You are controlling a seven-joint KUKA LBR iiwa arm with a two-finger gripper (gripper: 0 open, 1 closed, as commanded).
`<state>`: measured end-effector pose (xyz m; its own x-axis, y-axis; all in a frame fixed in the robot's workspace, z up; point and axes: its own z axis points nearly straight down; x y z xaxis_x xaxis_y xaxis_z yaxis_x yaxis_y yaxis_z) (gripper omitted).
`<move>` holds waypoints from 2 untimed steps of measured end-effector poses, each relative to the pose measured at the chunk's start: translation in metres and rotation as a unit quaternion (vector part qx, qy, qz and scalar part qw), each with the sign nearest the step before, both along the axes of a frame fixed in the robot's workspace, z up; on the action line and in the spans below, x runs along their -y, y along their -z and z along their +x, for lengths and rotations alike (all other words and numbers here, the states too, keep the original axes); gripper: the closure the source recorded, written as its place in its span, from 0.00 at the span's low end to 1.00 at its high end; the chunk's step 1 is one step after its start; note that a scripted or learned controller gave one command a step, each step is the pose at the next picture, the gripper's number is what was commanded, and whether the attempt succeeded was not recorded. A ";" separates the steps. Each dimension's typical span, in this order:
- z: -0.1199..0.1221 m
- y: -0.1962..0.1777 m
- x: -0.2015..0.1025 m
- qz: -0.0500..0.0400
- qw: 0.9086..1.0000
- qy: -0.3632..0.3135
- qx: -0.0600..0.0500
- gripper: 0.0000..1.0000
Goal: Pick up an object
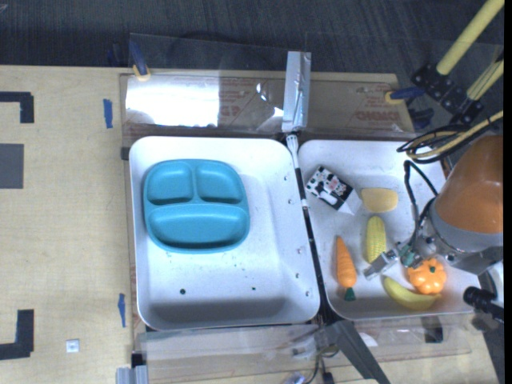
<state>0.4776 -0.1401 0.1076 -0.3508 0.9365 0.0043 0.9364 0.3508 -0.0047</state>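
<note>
The right bin (352, 154) holds several toy foods. A corn cob (374, 237) stands near the middle, with an orange carrot (345, 264) to its left. A yellow banana (406, 294) lies along the front wall, and a small orange pepper (427, 276) rests just above it. A pale yellow piece (379, 199) and a black-and-white box (329, 187) lie farther back. My gripper (394, 258) is low in this bin, between the corn, the banana and the pepper. The wrist hides part of it.
The left bin (264, 286) holds a blue divided plate (195, 203) in its back left part. The arm's orange band (478, 189) hangs over the right bin's right side. Cables and yellow rods cross the upper right corner.
</note>
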 end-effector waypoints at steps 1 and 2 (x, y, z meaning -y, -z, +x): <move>0.037 -0.081 -0.046 -0.001 1.000 0.024 0.006 0.00; 0.018 -0.028 -0.008 -0.001 0.999 -0.038 0.002 0.00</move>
